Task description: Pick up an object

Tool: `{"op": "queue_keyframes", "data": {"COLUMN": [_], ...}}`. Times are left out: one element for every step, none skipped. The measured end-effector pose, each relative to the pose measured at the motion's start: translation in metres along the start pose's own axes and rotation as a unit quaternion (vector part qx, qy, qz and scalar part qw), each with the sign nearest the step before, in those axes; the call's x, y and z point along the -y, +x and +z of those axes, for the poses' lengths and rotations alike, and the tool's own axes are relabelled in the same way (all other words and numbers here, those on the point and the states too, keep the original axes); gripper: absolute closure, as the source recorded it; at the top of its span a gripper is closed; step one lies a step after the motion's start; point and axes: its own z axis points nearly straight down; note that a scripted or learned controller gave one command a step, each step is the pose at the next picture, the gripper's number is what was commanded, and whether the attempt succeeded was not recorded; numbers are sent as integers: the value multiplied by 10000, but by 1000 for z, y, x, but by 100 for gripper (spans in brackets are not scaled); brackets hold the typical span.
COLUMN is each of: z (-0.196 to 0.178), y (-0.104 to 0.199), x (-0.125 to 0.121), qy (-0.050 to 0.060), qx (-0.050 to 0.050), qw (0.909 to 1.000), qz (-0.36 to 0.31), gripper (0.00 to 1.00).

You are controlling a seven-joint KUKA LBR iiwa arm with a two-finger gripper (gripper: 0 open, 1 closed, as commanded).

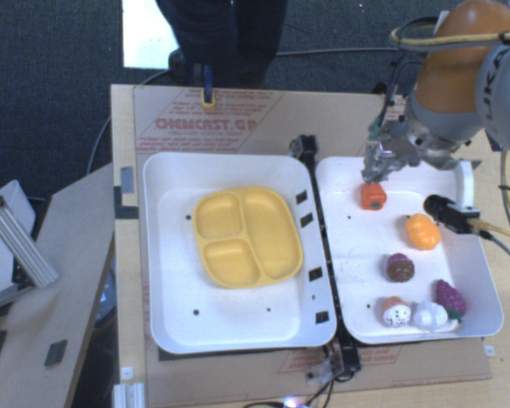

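My gripper [376,172] hangs low over the far part of the right bin [357,228], right above a small orange-red toy fruit with a green top [373,196]. The fingers reach down to the fruit's upper edge. An orange toy fruit [422,232] lies to the right in the same bin. Nearer the front are a dark brown round piece [399,268], a purple grape-like piece [450,297], and a white-and-orange piece [397,313] beside a white piece [429,316].
The left bin [166,228] holds a yellow divided tray [245,235]. A black hinge strip [316,228] runs between the two bins. A person in dark clothes [221,15] stands beyond the bench's far edge.
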Motion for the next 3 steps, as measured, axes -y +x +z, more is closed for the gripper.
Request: {"op": "queue_keyframes", "data": {"z": [17, 31, 33], "y": [55, 103, 146], "x": [-10, -26, -35], "qy": [11, 8, 3], "qx": [2, 1, 3], "qw": [10000, 10000, 10000], "qz": [1, 2, 7], "gripper": [100, 100, 100]}}
